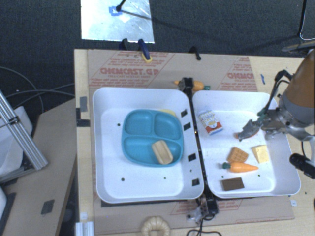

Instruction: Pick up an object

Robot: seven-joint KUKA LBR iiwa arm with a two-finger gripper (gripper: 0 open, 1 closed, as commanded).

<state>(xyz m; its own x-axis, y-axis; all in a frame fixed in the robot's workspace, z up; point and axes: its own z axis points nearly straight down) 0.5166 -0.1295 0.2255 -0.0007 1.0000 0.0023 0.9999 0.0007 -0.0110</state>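
Toy carrot (243,167) in right bin (283,188), long axis left-right, tip pointing right, green end left, waffle piece (237,155) just above, end effector (245,132) hovering nearby, opening impossible to tell

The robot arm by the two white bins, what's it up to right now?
The arm reaches in from the right over the right bin, its gripper low above the bin floor and nothing visibly between its fingers. Below it lie a waffle piece, a carrot, a cheese wedge, a brown block and a small carton. The left bin holds a blue divided plate with a bread piece.
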